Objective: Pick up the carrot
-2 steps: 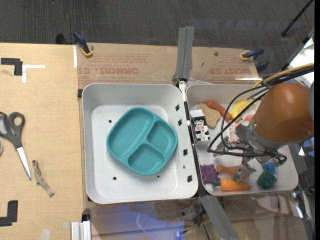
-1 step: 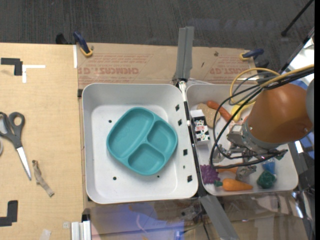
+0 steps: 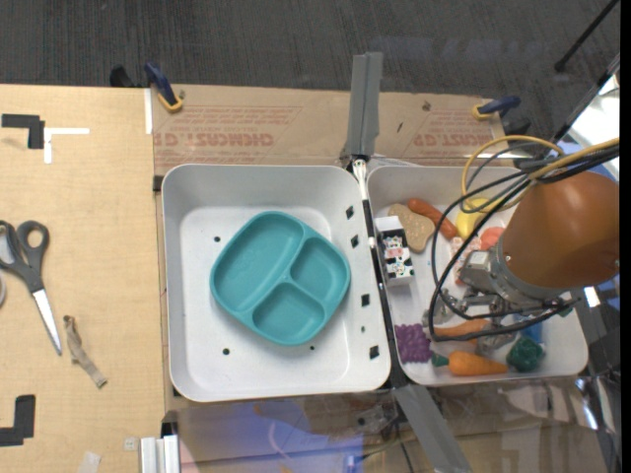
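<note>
An orange carrot (image 3: 475, 365) lies along the near wall of the right bin (image 3: 570, 368), between purple grapes (image 3: 412, 341) and a green broccoli piece (image 3: 526, 353). A second slim orange piece (image 3: 459, 330) lies just above it, partly under the arm. The arm's orange wrist band (image 3: 562, 230) hangs over the right half of this bin and hides most of the gripper (image 3: 473, 305). The gripper sits low in the bin, directly above that slim orange piece and slightly behind the carrot.
In the left bin (image 3: 187, 284) sits a teal divided plate (image 3: 281, 277). The right bin's far part holds a white box (image 3: 394, 249), a tan bread slice (image 3: 416, 227), a thin orange-red item (image 3: 434, 215) and a yellow item (image 3: 475, 205). Scissors (image 3: 30, 264) lie on the bench at left.
</note>
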### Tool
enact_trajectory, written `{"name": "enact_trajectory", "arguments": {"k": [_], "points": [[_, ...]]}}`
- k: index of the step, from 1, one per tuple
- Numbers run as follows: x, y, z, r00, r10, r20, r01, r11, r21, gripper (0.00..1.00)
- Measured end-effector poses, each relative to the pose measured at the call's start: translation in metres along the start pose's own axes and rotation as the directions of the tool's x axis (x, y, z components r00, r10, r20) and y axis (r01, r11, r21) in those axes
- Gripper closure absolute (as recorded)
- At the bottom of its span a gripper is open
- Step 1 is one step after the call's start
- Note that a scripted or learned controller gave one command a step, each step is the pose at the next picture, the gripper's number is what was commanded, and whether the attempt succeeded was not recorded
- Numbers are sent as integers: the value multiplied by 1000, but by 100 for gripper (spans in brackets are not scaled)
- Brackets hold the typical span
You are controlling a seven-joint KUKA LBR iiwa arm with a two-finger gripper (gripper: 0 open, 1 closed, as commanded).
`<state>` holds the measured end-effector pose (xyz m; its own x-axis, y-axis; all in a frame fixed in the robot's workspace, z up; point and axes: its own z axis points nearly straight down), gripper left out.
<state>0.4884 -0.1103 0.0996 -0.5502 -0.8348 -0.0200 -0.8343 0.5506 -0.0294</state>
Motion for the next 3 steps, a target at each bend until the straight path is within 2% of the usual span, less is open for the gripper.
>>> {"name": "enact_trajectory", "arguments": {"k": [1,2,3], "points": [[7,1,3,950,-311,-3,311,950,-15,0],[5,1,-6,951,-308,-2,308,951,-18,100],[6,1,-6,951,-308,-2,308,951,-18,0]]}}
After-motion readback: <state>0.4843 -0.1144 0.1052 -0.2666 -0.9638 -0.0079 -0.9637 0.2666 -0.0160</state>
